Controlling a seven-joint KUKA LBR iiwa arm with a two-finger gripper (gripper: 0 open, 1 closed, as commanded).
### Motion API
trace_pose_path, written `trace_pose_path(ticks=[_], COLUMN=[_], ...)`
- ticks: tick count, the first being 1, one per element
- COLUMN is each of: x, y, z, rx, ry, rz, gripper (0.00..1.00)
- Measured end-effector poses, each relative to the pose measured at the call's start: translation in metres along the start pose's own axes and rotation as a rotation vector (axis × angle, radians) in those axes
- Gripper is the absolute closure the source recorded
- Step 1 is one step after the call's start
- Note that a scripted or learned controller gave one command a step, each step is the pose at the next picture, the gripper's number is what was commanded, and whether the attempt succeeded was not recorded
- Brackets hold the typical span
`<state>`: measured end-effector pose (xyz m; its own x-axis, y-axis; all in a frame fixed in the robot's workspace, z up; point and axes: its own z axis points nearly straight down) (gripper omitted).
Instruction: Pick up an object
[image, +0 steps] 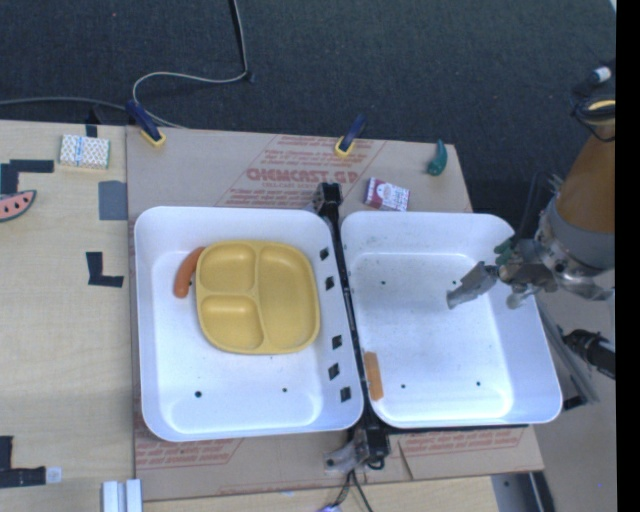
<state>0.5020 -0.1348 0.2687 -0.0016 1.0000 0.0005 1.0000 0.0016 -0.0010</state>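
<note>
Bins, two, shallow white plastic: left bin (160, 330) holds a yellow moulded plastic divided plate (258, 296) with an orange sausage-shaped toy (185, 272) touching its left rim; right bin (520, 395) holds a small orange stick-shaped piece (372, 375) against its left wall. Stick piece is likely light, stiff and slippery, best pinched across its narrow middle, though the wall crowds one side. Grey two-finger gripper (468, 290) hovers over the right bin's middle, well apart from it; whether it is spread or closed cannot be made out.
</note>
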Motion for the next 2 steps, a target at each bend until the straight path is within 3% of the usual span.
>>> trace_pose_path(ticks=[1, 2], x=[0.029, 0.040], y=[0.034, 0.064], z=[0.147, 0.183], rx=[0.005, -0.001], ry=[0.001, 0.000], rz=[0.001, 0.001], gripper=[0.00, 0.00])
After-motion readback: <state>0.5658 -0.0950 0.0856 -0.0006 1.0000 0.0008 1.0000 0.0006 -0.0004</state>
